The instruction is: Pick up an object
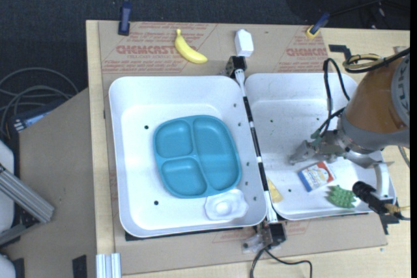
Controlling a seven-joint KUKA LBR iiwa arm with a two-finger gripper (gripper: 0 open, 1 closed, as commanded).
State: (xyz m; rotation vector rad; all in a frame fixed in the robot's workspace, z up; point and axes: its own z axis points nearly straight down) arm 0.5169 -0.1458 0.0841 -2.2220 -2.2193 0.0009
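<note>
Grey end effector (306,152) low in right bin (287,97), pointing left; whether open or closed, cannot tell. Nothing seen in its grip. Card packet (316,176) just beside it, toward front, flat on bin floor. Green toy (341,196) near packet, at front right corner. Left bin (130,107) holds blue tray (195,156), with white cup (224,206) touching tray's front edge. Banana (188,49) on surface (156,42) behind left bin.

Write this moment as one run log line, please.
gripper: low in right bin, nothing seen held | packet: beside it | green toy: bin corner | blue tray: left bin
</note>
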